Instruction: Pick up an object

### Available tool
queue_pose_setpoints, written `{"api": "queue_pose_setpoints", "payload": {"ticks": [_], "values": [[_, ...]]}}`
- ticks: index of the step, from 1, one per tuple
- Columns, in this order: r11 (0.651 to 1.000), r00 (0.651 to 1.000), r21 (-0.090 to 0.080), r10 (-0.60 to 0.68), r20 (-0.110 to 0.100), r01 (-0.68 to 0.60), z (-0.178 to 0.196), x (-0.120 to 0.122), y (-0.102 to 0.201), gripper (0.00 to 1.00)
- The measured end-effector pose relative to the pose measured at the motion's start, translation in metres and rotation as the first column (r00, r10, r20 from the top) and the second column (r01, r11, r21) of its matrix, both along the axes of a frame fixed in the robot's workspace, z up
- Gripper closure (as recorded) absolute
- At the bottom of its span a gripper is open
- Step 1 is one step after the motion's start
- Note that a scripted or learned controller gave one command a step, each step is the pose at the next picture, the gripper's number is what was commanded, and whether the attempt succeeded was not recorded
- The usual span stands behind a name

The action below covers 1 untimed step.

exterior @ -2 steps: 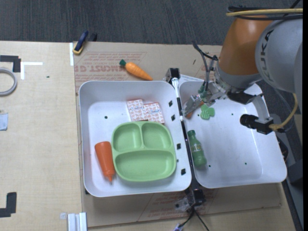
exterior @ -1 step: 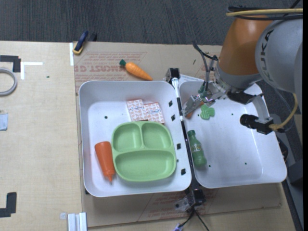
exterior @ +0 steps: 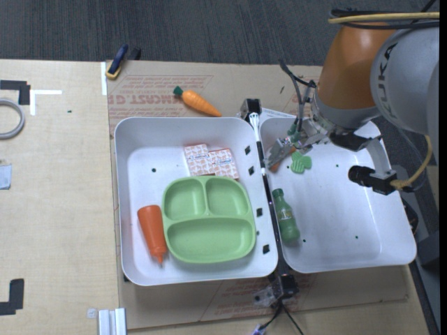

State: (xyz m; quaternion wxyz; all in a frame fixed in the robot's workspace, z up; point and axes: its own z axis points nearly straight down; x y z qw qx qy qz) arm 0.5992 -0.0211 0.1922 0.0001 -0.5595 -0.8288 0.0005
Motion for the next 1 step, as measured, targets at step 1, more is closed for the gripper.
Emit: {"api": "queue_pose_setpoints", "payload": {"ticks": [1], "values": [[1.0, 1.0, 0.0, 0.0, 0.0, 0.0, 0.0, 0.0, 0.0, 0.0]]}}
